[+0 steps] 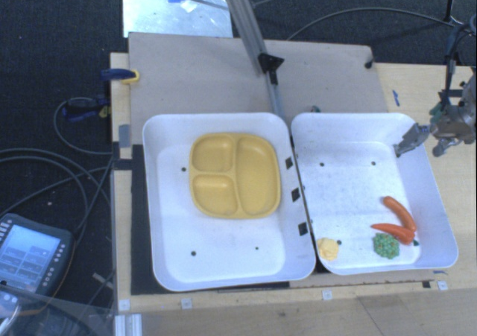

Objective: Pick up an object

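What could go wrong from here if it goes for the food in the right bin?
1. The two orange sausages and the green broccoli piece lie close together near the right bin's front right corner; a descent there may nudge neighbours or catch the wall.
2. The gripper, fingers apart, hangs over the far right rim, well off the food, so a straight drop would likely grasp nothing.
3. The small yellow piece sits against the front left wall, awkward to straddle.

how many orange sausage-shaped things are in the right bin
2: one orange piece lies by the right wall of the right bin, another orange piece just below it, touching the green item.
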`<state>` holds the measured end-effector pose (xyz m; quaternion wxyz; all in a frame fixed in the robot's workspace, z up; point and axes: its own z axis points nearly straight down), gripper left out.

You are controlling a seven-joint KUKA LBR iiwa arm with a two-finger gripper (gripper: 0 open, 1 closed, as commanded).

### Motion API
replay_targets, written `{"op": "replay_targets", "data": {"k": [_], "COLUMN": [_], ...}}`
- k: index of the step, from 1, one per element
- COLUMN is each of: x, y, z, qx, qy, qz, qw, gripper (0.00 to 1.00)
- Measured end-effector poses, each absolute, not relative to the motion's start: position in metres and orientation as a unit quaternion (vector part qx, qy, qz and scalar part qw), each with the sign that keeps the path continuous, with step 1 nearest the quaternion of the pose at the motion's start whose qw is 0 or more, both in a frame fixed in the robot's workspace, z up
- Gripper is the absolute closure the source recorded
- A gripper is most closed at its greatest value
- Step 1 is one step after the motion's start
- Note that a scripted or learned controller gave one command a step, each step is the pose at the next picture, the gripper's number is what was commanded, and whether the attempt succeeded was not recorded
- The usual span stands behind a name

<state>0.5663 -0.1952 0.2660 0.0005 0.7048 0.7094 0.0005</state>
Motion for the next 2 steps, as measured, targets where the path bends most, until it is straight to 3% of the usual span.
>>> {"op": "replay_targets", "data": {"k": [1, 2], "x": [0.566, 0.57], "y": [-0.195, -0.194], "z": [0.266, 0.224], "qx": [0.705, 0.706], "qy": [0.709, 0.708], "qz": [0.0006, -0.0008], "qw": [0.0, -0.001], "gripper": [0.0, 0.0]}}
